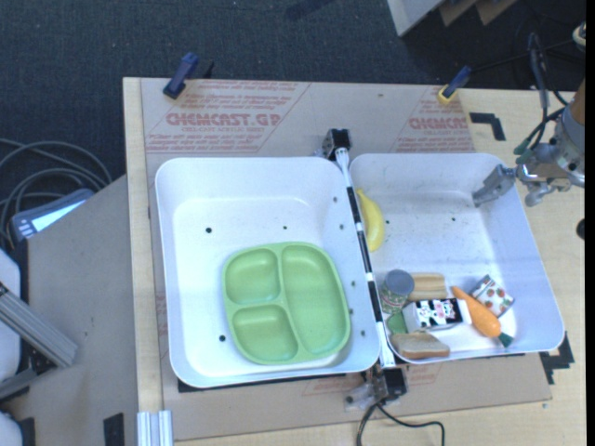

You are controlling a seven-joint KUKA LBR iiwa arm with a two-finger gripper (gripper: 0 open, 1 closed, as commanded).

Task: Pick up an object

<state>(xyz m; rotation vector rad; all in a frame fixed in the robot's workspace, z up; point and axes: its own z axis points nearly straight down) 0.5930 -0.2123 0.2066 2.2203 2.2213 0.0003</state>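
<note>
Lighting bright and even from overhead; the two white bins (177, 203) run near blown-out, glare flattening their walls, shadows under the green tray (284, 302) inside the left one soft and short. Floor beyond the worktop (279, 119) reads dark blue-grey, low in detail. Overall soft focus; small items in the right bin blur together, print unreadable.

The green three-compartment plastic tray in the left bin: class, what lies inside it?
Nothing lies inside the green three-compartment plastic tray; all three sections show bare green. It rests in the left white bin, whose floor directly beneath it is covered, so cannot be seen.
</note>
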